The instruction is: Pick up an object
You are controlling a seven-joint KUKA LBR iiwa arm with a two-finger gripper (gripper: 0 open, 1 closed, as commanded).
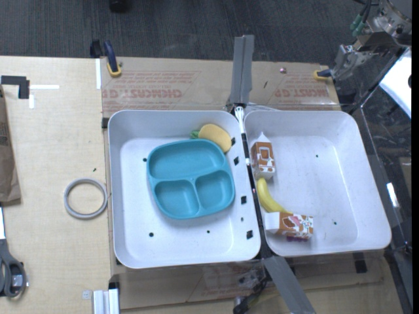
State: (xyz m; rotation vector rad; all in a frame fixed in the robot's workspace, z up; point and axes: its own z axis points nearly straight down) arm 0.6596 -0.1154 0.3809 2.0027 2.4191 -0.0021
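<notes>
The left bin (124, 195) holds a blue three-part plate (190, 178). A yellow lemon-like toy (216, 136) lies at the plate's far right corner, with a bit of green beside it. In the right bin (347, 175), along its left wall, a small brown-and-white carton (263, 159) stands at the back. A yellow banana (268, 198) lies in front of it, and a second carton (294, 226) lies on its side nearest the front. My gripper (359, 52) hangs at the top right, beyond the right bin's far corner and well away from all the objects.
On the wooden bench left of the bins lie a grey tape ring (85, 197), scissors (10, 277) and a brown bag (8, 156). A clamp (111, 61) sits behind the left bin. A grey metal bar (242, 70) runs back from where the bins meet.
</notes>
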